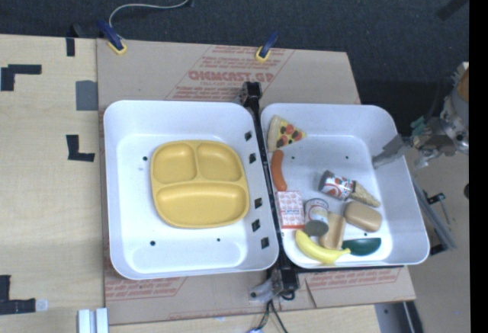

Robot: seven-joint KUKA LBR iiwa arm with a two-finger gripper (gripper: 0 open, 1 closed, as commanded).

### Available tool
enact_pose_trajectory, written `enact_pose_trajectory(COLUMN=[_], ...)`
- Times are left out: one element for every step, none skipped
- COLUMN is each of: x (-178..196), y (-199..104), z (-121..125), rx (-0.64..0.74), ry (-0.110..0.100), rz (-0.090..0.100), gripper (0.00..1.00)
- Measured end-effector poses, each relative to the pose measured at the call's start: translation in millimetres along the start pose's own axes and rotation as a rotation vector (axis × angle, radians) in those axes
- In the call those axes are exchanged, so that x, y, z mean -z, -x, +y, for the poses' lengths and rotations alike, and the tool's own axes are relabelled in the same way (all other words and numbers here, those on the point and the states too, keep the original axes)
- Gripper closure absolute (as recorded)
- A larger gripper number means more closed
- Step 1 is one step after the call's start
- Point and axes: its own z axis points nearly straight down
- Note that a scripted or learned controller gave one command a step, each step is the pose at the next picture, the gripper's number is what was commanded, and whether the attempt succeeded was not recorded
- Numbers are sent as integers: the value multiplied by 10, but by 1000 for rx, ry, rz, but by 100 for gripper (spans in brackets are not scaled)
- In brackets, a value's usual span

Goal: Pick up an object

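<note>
The hand [396, 147] hangs at the right bin's [358, 115] outer rim, near the tabletop's right edge, and whether it is wide or narrow cannot be told from here — nothing shows in its grip. The task's candidates all lie in that right bin: a pizza slice [285, 131] in the corner toward the far edge, a sausage [278, 169] along the wall shared with the other bin, a red-and-white packet [290, 209], two small cans [335, 186], a bread roll [363, 216], and a banana [316, 248] beside a dark green vegetable [366, 246] at the near wall. They look like toy food, so likely light and stiff. The can nearest the hand lies on its side and may roll; gripping across its body seems best. The crowded near corner invites bumping neighbours — the sausage lies freer. The left bin [122, 171] holds a yellow divided tray [200, 183], its three compartments bare.
</note>
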Motion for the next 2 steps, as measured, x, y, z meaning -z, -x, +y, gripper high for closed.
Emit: enact_pose_trajectory(x=[-1422, -1616], y=[-145, -541], z=[114, 378], rx=[1, 2], ry=[14, 10], rz=[1, -2], gripper=[0, 0])
